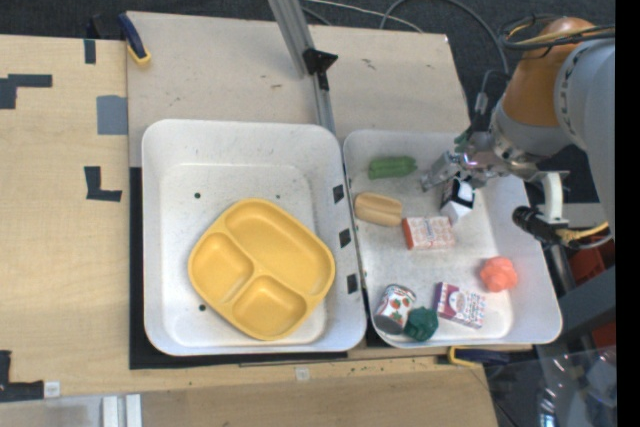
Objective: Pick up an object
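On my tabletop [60,215], the left bin [160,165] holds a yellow divided plate [262,267]. The right bin [530,310] holds small objects: a tan bun [378,208], green pickle [391,167], pink carton [429,233], orange lump [498,273]. My tool [460,198] hangs just above the carton; I cannot tell its state.

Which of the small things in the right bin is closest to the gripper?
The pink-and-white box, just below the gripper; the green piece and tan bun lie farther left.
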You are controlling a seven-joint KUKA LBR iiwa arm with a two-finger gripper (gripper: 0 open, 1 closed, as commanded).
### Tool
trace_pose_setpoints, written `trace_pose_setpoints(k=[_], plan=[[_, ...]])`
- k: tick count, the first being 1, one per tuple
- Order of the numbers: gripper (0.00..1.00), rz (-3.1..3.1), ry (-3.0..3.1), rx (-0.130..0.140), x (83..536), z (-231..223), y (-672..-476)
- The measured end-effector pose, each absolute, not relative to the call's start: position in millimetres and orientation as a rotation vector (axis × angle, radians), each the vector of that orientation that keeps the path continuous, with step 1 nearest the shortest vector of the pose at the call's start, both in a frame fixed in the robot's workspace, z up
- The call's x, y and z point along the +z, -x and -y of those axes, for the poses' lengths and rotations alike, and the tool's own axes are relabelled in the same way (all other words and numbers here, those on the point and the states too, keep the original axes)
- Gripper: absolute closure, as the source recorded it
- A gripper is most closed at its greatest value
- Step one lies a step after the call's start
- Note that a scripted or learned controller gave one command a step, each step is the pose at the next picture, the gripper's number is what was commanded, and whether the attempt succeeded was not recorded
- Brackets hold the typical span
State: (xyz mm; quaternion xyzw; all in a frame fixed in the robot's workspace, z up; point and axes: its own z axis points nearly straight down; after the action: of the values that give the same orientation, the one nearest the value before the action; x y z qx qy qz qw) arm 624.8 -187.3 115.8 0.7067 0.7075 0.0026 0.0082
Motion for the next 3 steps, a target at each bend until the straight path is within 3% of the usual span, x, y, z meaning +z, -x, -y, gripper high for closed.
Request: trace_pose_setpoints(k=[1, 2, 3], plan=[[0.0, -2.207, -2.203, 0.013, 112.5, 188.2, -627.7], [1.0, -2.207, -2.197, 0.016, 122.7, 187.9, -629.2], [1.0, -2.222, -2.218, 0.002, 166.5, 190.9, -633.8]])
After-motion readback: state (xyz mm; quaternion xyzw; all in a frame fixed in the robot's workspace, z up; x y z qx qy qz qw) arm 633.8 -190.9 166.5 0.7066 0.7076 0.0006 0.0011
